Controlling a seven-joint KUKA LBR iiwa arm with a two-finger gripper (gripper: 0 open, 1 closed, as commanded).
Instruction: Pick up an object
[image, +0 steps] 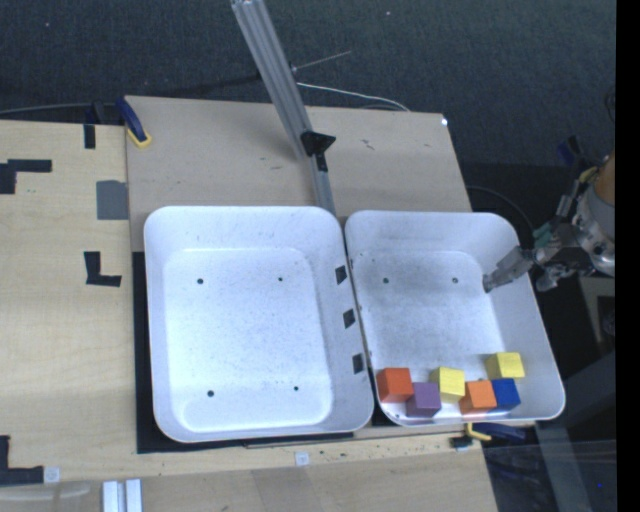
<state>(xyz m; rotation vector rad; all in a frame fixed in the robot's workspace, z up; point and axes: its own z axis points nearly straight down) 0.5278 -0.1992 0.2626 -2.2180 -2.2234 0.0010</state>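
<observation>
Blocks cluster in the right bin's (520, 250) near corner: orange block (395, 382), purple block (426, 398), two yellow blocks (451, 382), another orange, one blue block (506, 394). End effector (500, 275) hovers over that bin's right rim, well apart from them; its grip state I cannot tell.

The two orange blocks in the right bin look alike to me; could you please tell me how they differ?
The left orange block sits at the left end of the cluster, beside the purple block. The right orange block sits between a yellow block and the blue block. The left one looks a deeper red-orange, the right one paler. Both are similar cubes at the right bin's near edge.
</observation>
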